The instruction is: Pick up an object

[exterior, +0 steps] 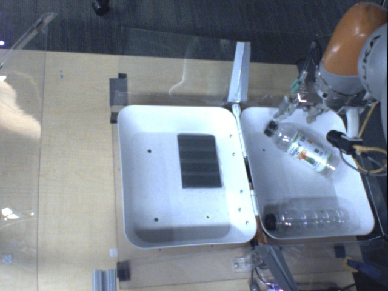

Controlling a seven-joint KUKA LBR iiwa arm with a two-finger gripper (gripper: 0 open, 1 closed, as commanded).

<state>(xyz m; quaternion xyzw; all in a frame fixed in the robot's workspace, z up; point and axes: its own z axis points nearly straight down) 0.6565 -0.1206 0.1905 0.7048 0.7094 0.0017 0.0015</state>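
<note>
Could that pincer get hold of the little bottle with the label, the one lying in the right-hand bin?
Probably yes. The pincer hangs just above the labelled bottle, near its dark cap end, and nothing lies over it. The other clear bottle rests apart, along the right bin's near edge, out of the way.

We see two white bins side by side. The left bin (139, 180) holds a dark ridged block (199, 160). In the right bin (354, 193), two clear bottles (301, 148) (309, 218) lie; the gripper (298, 105) hovers above the upper one.
</note>
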